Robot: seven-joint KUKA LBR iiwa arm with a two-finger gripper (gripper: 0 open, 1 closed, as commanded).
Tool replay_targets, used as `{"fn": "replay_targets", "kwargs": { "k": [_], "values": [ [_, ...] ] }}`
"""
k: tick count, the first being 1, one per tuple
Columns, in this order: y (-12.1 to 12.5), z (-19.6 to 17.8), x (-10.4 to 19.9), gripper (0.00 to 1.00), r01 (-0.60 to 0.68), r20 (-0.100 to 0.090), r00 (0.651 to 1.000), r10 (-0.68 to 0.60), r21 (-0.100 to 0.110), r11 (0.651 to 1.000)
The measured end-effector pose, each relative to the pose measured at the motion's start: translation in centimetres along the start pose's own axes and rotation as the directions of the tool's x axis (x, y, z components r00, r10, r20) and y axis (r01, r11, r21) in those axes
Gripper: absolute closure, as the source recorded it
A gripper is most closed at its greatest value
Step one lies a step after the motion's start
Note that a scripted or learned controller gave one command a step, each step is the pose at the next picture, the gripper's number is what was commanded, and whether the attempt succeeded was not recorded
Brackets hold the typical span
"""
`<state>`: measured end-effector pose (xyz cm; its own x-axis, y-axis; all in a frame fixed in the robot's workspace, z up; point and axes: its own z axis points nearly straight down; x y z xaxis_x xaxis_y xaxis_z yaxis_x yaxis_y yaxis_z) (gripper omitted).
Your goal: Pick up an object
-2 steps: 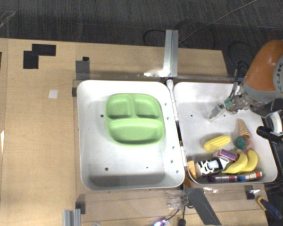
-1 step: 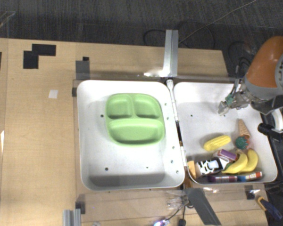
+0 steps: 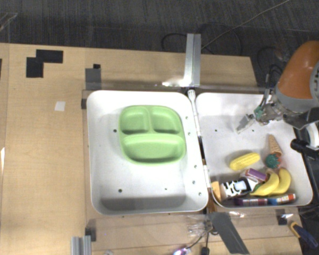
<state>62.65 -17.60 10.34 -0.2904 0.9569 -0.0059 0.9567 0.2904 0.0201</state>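
My gripper (image 3: 249,120) hangs over the upper middle of the right bin (image 3: 223,116), above bare white floor and apart from every object. The toys lie in that bin's lower right part: a yellow corn cob (image 3: 244,160), an ice cream cone (image 3: 274,144), a small green and red piece (image 3: 271,161), a banana (image 3: 277,184), a purple block (image 3: 254,174), a black and white item (image 3: 236,186) and a red marker (image 3: 267,200). Nothing hangs from the gripper.
A green divided plate (image 3: 151,133) lies in the left bin (image 3: 103,158). A metal divider post (image 3: 193,57) stands between the bins at the back. The arm's orange band (image 3: 303,73) is at the far right, with cables below it.
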Motion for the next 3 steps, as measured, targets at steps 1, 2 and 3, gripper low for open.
{"fn": "replay_targets", "kwargs": {
  "k": [1, 2, 3],
  "values": [
    [-1.3, 1.3, 0.7, 0.00, 0.147, 0.000, 0.989, -0.147, 0.005, 0.989],
    [-8.4, 1.0, 0.7, 0.00, 0.091, -0.006, 0.996, -0.091, 0.005, 0.996],
    [-3.9, 1.0, 5.4, 0.00, 0.163, 0.001, 0.987, -0.163, 0.002, 0.987]
  ]
}}
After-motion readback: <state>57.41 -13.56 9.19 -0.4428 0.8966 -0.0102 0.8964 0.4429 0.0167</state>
